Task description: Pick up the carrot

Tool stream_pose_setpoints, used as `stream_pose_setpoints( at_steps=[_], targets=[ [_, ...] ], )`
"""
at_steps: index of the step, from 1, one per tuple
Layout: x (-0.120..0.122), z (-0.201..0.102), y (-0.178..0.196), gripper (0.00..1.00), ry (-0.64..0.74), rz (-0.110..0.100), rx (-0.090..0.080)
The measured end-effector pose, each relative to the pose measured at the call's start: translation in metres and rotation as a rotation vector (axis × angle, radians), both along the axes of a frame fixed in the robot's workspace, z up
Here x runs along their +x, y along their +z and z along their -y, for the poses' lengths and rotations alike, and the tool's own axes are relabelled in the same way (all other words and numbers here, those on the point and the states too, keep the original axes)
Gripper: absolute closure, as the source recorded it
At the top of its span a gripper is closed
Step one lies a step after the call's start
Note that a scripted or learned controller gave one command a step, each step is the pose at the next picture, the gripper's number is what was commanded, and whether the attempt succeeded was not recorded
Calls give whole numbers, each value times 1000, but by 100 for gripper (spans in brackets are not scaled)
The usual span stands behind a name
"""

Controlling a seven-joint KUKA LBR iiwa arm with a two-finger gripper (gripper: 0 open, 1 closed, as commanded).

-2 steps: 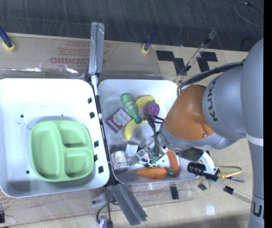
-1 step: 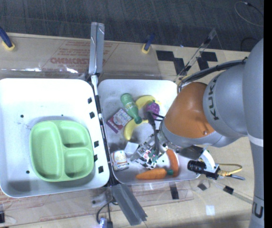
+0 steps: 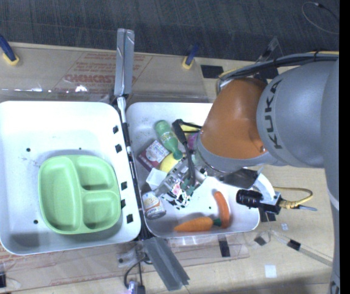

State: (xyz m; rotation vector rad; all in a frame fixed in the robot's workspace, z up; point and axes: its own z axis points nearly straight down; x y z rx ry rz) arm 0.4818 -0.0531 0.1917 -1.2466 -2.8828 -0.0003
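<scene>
Overhead view of two white bins side by side. The left bin (image 3: 16,182) holds a green divided plate (image 3: 80,193) lying flat. The right bin (image 3: 156,112) is crowded: a green bottle (image 3: 167,133), a yellow item (image 3: 170,162), small packets and a can (image 3: 153,205) cluster in its left half, at about 9 o'clock from the bin's centre. The carrot (image 3: 194,225) lies flat along the near wall, at about 6 o'clock, with a second orange-red vegetable (image 3: 223,207) touching or just beside its right end. The arm (image 3: 285,121) reaches in from 3 o'clock, its orange band (image 3: 236,124) over the bin's middle. The gripper (image 3: 187,182) hangs over the clutter, at about 11 o'clock from the carrot and apart from it. Whether the tool is spread or closed cannot be told here; nothing is seen between its tips. The carrot's place against the wall probably leaves little room for a grasp on that side.
</scene>
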Motion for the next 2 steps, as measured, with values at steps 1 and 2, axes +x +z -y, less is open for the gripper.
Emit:
stream_pose_setpoints(
  at_steps=[1, 2],
  targets=[
    [0, 0, 0, 0, 0, 0, 0],
    [4, 40, -76, 0, 64, 28, -2]
  ],
)
